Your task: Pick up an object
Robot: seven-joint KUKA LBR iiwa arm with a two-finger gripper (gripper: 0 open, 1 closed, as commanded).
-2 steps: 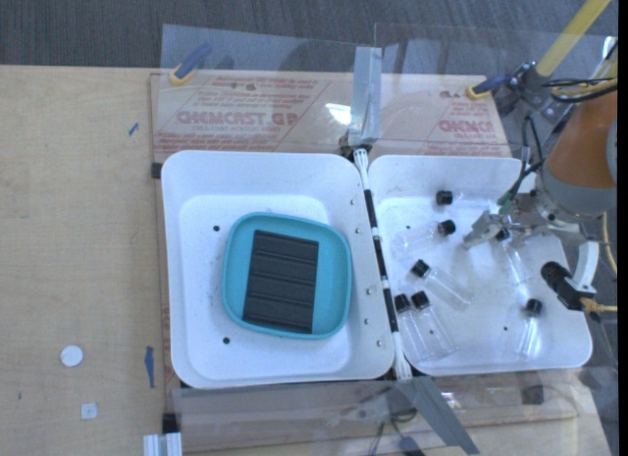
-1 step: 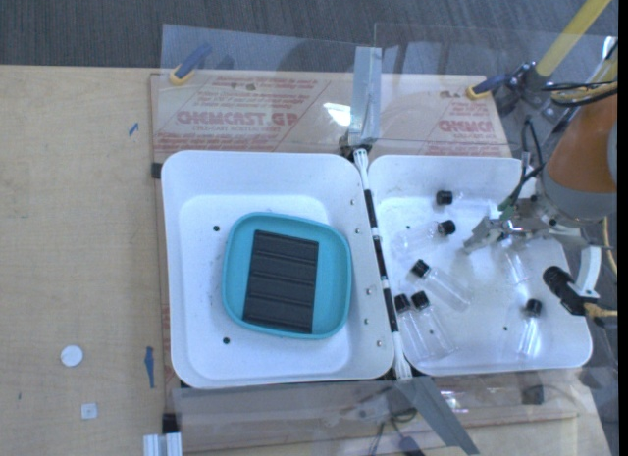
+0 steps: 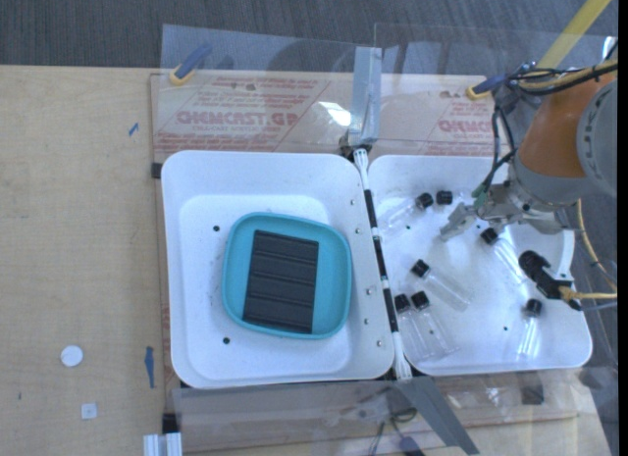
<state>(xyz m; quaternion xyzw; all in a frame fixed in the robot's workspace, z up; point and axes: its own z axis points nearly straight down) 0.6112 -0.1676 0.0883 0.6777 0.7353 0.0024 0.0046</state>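
Red print across the clear acrylic sheet [image 3: 257, 116] at the upper middle of the frame, behind the two bins: largest line legible roughly as "CHEMCAST GP", letters partly washed out by glare. Smaller red lines above and below it, too fine to read. More of the same red lettering on the sheet's upper right part [image 3: 459, 121], seemingly upside down and cut off by the arm, not legible. No other readable text, number or sign elsewhere on the worktop [image 3: 69, 228].
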